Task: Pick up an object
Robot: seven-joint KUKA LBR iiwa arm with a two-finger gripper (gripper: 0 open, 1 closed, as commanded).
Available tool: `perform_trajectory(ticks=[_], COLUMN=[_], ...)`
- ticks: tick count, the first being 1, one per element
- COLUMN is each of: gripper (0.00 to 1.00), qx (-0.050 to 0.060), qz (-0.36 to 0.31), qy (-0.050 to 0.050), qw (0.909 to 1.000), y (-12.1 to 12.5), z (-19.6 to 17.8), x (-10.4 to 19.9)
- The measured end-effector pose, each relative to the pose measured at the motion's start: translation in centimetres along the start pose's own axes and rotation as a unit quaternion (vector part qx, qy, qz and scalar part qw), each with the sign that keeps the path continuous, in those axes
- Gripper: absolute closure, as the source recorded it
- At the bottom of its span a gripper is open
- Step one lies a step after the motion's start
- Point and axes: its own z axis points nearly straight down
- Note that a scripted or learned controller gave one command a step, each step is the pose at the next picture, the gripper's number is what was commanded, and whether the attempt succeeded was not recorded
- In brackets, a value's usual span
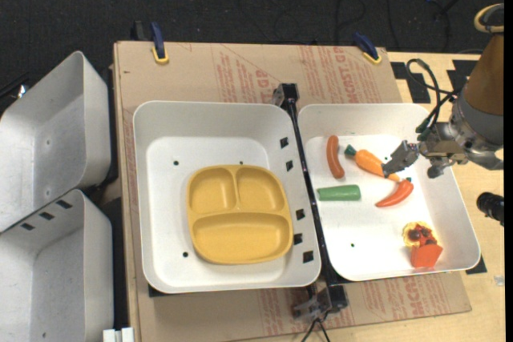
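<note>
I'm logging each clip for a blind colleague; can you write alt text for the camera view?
The gripper hovers over the right bin, between a toy carrot and a red pepper, with a sausage, a green stick and an orange-red toy nearby. The left bin holds a yellow divided plate.

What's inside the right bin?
In the right bin: a sausage, carrot, green stick, red pepper and orange piece. The pincer hangs over the carrot's end, covering it.
</note>
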Motion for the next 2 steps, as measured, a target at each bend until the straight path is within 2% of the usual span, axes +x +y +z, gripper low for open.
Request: perform_trajectory(ticks=[1,2], gripper=[0.00,0.00], qx=[-0.004,-0.002], qz=[-0.001,-0.001], qy=[-0.001,0.000], qw=[1.0000,1.0000], y=[0.2,1.0], z=[-0.4,5.3], x=[0.0,0.5])
